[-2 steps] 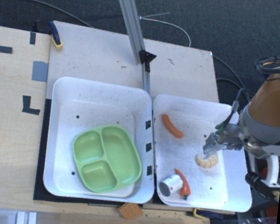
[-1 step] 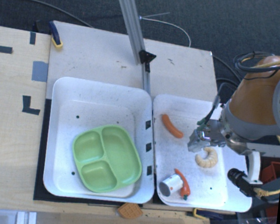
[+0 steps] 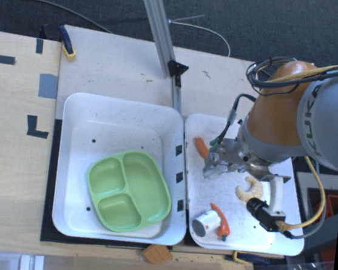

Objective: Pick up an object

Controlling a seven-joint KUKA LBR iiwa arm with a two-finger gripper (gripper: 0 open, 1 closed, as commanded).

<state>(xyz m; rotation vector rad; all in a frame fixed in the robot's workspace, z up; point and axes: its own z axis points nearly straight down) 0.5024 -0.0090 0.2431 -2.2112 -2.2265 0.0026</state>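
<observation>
A metal gripper (image 3: 212,165), finger state unclear, hovers beside a smooth orange carrot (image 3: 201,146) at its 10 o'clock; "KUKA" partly readable on the arm (image 3: 308,118).

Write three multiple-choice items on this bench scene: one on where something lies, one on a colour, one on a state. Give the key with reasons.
1. Where does the divided plate lie?
A. in the left bin
B. in the right bin
C. on the bench outside the bins

2. What colour is that plate?
A. blue
B. light green
C. red

3. How does the small white cup sit in the right bin?
A. upright
B. stacked on the plate
C. on its side

Key:
1 A, the plate rests on the floor of the left bin, toward its near right corner.
2 B, all three of its compartments are light green.
3 C, its round end faces sideways, beside an orange piece, while the gripper hangs further up the bin.
</observation>
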